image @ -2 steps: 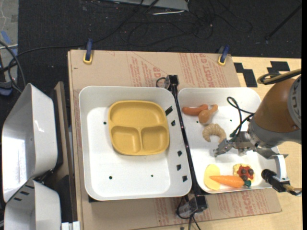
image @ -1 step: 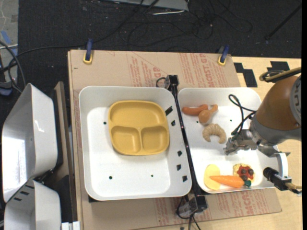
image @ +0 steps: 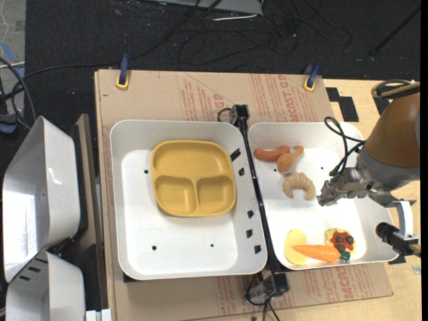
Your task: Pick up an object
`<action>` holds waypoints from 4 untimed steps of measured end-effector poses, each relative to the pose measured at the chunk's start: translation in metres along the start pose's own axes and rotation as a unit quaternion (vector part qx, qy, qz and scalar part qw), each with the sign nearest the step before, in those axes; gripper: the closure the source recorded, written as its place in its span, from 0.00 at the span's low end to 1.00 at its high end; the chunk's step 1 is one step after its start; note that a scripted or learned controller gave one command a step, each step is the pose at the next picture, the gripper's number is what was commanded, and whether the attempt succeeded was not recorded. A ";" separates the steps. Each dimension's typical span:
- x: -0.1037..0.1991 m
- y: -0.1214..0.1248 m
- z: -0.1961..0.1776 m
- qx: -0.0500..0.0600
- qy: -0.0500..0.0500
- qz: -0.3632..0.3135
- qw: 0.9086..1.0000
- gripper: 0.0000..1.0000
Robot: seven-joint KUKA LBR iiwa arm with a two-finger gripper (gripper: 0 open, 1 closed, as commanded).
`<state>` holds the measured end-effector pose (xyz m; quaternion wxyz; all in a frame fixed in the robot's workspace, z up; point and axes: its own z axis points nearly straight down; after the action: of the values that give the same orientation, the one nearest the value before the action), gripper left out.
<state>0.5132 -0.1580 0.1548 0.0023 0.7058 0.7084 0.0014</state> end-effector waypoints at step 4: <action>0.113 0.041 -0.086 0.003 0.001 -0.002 1.000 1.00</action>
<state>0.5537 -0.0448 0.2408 -0.0007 0.7043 0.7099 0.0002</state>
